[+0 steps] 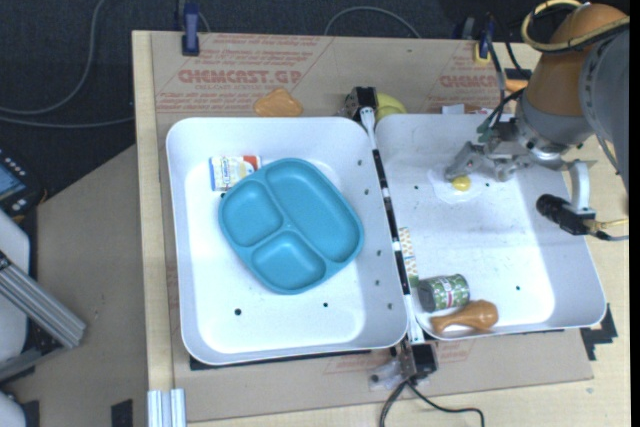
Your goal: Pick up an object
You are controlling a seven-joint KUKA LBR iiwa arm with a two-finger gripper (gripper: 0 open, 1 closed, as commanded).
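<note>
My gripper (480,162) hangs low over the back of the right bin (560,305), coming in from the right. Just left of and below it, a flat white fried-egg toy with a yellow yolk (457,184) lies on the bin floor, close to the gripper tip. Whether they touch is unclear. At the bin's front left lies a small green-labelled can (443,292) on its side. A tan drumstick-shaped toy (466,317) rests just in front of the can.
The left bin (200,315) holds a blue divided plate (290,225) and a small white carton (232,170) behind it. An orange object (278,102) and a yellow object (390,105) sit on the board behind the bins.
</note>
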